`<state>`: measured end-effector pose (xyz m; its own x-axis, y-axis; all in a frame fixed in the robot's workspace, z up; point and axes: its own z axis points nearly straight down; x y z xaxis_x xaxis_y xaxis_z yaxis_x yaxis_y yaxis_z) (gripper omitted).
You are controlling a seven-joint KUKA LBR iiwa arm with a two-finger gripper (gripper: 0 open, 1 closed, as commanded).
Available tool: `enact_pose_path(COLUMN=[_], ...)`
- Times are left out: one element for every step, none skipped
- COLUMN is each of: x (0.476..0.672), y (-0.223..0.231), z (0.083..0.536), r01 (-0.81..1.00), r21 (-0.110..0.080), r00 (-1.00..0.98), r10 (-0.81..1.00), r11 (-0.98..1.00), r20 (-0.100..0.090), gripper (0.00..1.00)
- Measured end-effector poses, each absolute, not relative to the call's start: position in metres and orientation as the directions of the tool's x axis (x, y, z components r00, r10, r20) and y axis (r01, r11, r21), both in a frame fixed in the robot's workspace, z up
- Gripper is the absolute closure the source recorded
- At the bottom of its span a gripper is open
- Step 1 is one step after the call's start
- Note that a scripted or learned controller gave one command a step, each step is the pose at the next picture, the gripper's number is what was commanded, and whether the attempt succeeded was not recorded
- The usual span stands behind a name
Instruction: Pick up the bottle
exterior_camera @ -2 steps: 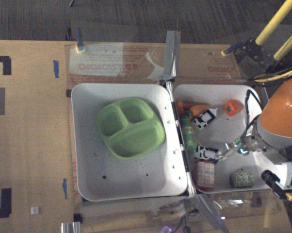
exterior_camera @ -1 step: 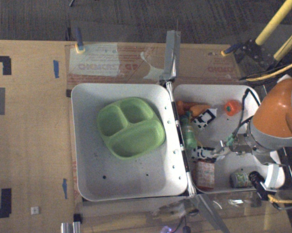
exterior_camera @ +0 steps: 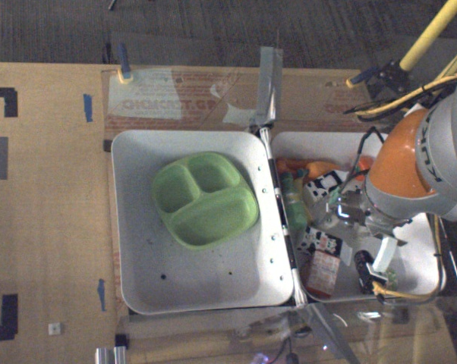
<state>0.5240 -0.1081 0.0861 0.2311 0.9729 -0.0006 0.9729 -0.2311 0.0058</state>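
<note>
The bottle (exterior_camera: 294, 205) is green and lies lengthwise against the left wall of the right bin (exterior_camera: 433, 237), its cap end pointing to the back. My gripper (exterior_camera: 341, 209) hangs over the middle of that bin, to the right of the bottle and apart from it, with the grey wrist and orange band covering the bin's right half. Nothing shows between the gripper and the bottle except a black-and-white patterned card.
An orange object (exterior_camera: 310, 166) lies at the back of the right bin beside a patterned card (exterior_camera: 325, 184). Another patterned piece (exterior_camera: 319, 241) and a reddish packet (exterior_camera: 323, 272) lie at the front. A green divided plate (exterior_camera: 205, 199) rests in the left bin (exterior_camera: 137, 256).
</note>
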Motion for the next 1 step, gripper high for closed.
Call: enact_pose_path(x=[0.5087], y=[-0.1648], z=[0.2102], r01=[0.975], r21=[0.001], r00=[0.220], r10=[0.975], r11=[-0.220], r20=[-0.001], gripper=[0.00])
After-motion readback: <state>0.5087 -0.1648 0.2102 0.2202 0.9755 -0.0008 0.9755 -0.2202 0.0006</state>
